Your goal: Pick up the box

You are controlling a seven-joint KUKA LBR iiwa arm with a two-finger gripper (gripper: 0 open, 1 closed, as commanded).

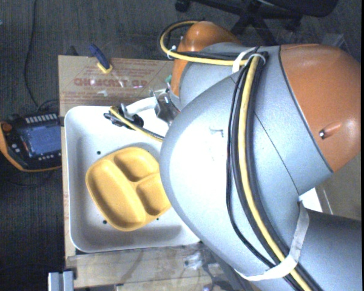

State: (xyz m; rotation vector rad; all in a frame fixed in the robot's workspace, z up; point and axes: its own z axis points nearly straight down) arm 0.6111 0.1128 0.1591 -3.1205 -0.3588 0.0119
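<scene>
My grey arm [255, 162] with its orange band [324, 102] takes up the right and middle of the camera view and hides most of the bench. Its wrist end, with the gripper [163, 106], reaches over the far edge of the left white bin [79, 162]; only a small metal part with black and yellow cables [126, 119] shows there. A yellow three-compartment tray [127, 187] lies in the bin, just left of the arm and partly under it. What lies beneath the arm is hidden.
A brown cardboard sheet with red lettering [103, 83] lies beyond the bin, with a small blue and yellow object [101, 58] on it. A teach pendant [30, 141] sits on the floor to the left. An office chair base [242, 5] stands at the top.
</scene>
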